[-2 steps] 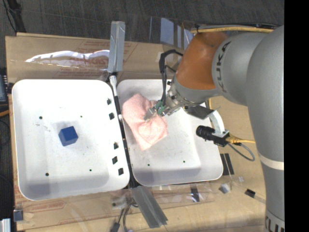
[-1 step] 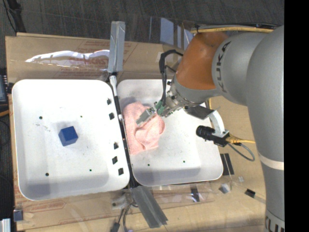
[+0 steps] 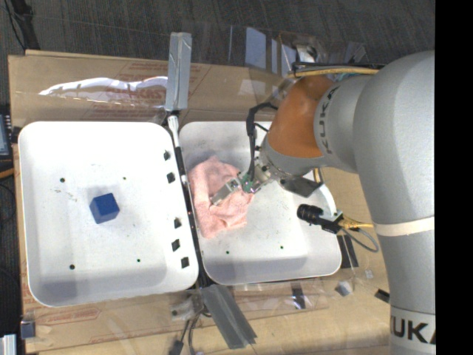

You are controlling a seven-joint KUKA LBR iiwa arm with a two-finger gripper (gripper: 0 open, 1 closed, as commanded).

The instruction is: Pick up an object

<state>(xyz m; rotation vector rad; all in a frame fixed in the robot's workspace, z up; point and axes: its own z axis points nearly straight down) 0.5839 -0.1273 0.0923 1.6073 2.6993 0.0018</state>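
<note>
A crumpled pink cloth (image 3: 214,196) lies in the left half of the right bin (image 3: 281,261). My gripper (image 3: 230,188) reaches in from the right and is down on the cloth's right side, its metal fingers pressed against the fabric. A small blue cube (image 3: 104,207) sits alone in the left bin (image 3: 44,272), far from the gripper. The arm's grey body and orange band (image 3: 295,124) cover the upper right part of the right bin.
A divider with black clips (image 3: 177,198) runs between the two bins. Cardboard (image 3: 96,87) lies under and behind the bins. A metal bar (image 3: 177,72) stands at the back between them.
</note>
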